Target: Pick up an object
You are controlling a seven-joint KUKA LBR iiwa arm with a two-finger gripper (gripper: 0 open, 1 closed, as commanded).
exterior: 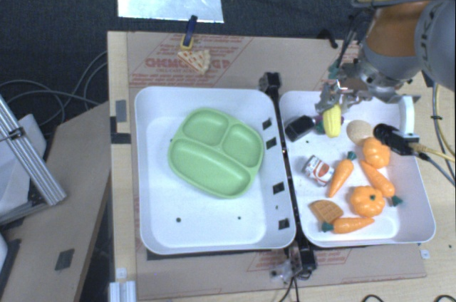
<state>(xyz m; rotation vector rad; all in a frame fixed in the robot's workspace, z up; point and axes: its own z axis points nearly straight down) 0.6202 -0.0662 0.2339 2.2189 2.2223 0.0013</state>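
Jaws (330,107) look clamped on the yellow corn cob (332,121) at the far end of the right bin (417,226), cob hanging just below them; my read is the grip is only on its top end. Risk: it slips out and lands on the black block (299,127) beside it or the carrots (340,178) nearer the front. Arm (399,23) reaches in from the right, wrist pitched down.

Robotics lab, bench (142,51), white bins (206,229), cables (43,90)
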